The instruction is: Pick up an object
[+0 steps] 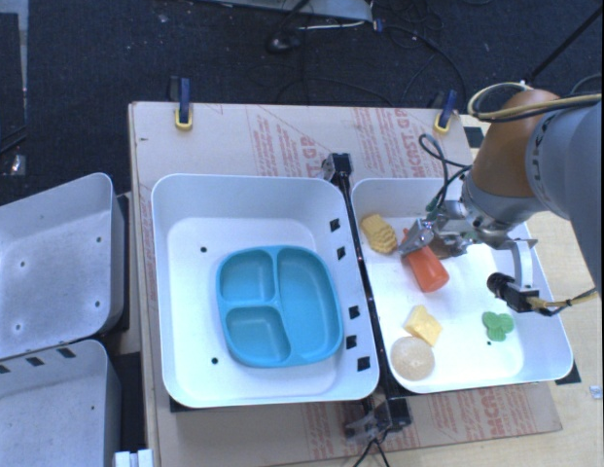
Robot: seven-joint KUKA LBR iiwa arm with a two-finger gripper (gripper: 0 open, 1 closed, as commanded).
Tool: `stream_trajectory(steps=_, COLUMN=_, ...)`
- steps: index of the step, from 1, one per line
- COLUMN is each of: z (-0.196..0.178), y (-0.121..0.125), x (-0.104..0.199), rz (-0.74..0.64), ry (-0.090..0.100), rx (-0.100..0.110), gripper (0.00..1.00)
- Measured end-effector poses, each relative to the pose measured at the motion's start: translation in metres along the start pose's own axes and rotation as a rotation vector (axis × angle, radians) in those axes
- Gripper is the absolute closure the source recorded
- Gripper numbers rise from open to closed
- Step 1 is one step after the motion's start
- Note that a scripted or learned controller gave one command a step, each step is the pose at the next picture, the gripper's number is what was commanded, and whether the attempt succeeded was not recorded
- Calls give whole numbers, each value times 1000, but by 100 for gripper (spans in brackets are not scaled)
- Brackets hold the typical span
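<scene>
Dark carpet strewn with black cables surrounds the counter (233,129), a board-covered top printed with repeated red lettering that I can't make out from this angle. Two clamps with yellow pads grip its far edge — one (184,105) toward the upper left, one (444,115) toward the upper right.

I count two white bins side by side on it. The left bin (175,261) holds a single blue plate (279,305) with three compartments, lying flat near its middle. The right bin (535,358) holds five small things: a ridged yellow piece (378,233) at the upper left of the bin, an orange-red cylinder (429,270) lying tilted just below and right of it, a yellow wedge (424,325) lower down, a pale round disc (413,357) touching the wedge's lower edge near the front wall, and a small green item (497,325) toward the lower right.

My arm (545,159) reaches in from the right of the frame, grey with its orange band, and the gripper (425,243) sits low over the upper part of the right bin. Its fingers are right at the top end of the orange-red cylinder, but I cannot tell how far apart they are or whether they have hold of it. At the left of the frame lie two more white trays (49,261).
</scene>
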State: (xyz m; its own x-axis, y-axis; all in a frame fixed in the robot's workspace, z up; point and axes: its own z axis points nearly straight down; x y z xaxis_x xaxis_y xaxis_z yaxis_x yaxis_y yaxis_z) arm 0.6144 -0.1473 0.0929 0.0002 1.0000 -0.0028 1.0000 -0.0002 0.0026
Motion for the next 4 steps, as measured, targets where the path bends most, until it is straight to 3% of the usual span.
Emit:
stream_trajectory(steps=1, z=-14, y=2, x=-1, rz=1, ry=-3, rx=-9, gripper=100)
stream_trajectory(steps=3, z=-113, y=8, x=3, rz=-4, ry=2, rx=-4, gripper=100)
stream_trajectory(steps=4, z=-124, y=9, x=3, rz=-3, ry=2, rx=0, gripper=100)
